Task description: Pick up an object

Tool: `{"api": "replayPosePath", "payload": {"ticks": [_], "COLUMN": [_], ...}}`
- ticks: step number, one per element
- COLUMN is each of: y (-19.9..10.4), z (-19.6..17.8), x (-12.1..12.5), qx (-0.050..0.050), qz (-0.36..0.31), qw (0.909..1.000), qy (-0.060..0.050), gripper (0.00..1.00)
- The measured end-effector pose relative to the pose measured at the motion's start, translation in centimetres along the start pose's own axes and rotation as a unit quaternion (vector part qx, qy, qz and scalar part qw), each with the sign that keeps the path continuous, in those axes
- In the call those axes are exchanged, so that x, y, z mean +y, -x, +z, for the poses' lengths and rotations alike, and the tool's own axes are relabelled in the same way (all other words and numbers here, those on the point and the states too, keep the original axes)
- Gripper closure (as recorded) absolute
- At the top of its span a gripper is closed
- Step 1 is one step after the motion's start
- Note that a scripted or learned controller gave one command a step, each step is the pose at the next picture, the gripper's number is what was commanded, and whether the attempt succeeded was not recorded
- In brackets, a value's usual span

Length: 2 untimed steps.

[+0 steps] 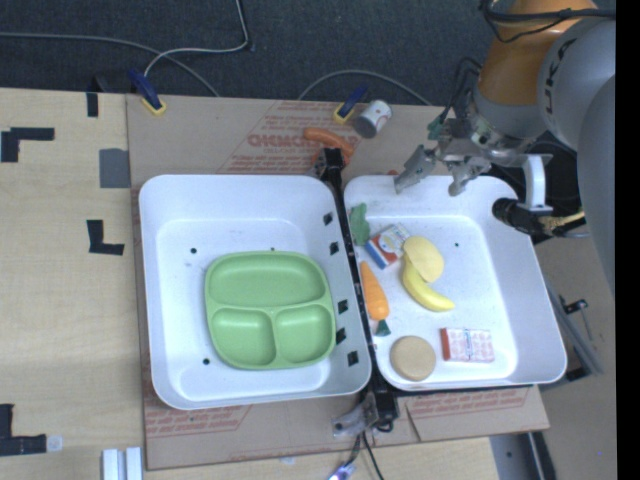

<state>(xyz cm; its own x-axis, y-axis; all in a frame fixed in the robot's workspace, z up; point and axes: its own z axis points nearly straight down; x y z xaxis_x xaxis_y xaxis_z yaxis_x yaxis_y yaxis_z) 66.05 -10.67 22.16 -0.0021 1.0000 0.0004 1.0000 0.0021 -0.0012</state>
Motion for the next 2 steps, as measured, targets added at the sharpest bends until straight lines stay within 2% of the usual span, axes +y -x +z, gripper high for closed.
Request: {"api": "replayPosePath", "payload": {"ticks": [1, 2], "y": [1.5, -0.5], "z": [12.5, 13.5], "x": [-3.7, -7.3], "qx": [-0.001, -0.001], "qz": [0.001, 0.001], "qw": [1.0000, 1.0000], "qy": [0.004, 0.003], "gripper": [0.00, 0.00]}}
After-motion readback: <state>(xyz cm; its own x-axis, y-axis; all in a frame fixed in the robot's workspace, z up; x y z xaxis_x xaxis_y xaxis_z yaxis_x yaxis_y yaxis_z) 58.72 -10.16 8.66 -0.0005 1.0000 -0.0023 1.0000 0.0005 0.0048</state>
